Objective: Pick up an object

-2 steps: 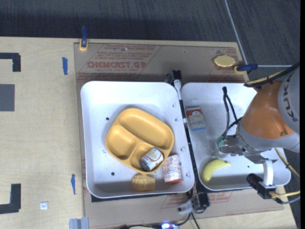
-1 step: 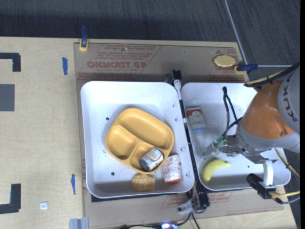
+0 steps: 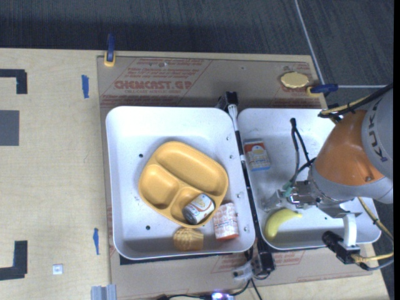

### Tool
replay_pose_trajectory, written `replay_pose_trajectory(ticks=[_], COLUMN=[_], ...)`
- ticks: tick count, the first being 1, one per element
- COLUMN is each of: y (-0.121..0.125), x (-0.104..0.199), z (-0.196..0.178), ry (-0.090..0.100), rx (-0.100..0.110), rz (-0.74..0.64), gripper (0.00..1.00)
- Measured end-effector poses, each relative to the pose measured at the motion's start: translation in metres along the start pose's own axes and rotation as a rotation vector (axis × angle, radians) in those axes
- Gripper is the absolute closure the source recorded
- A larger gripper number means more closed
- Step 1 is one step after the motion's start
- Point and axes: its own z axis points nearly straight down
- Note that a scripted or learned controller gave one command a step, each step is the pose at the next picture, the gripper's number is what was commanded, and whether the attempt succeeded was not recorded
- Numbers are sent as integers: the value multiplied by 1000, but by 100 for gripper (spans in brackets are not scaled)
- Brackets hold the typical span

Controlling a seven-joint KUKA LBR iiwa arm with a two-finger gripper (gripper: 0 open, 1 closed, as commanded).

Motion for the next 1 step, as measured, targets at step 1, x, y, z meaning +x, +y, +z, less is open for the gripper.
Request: replay_pose_trajectory(ticks=[1], y=[0], x=[-3], z=[0], ry=[1], rx=[-1], rz=[-1], gripper=[0])
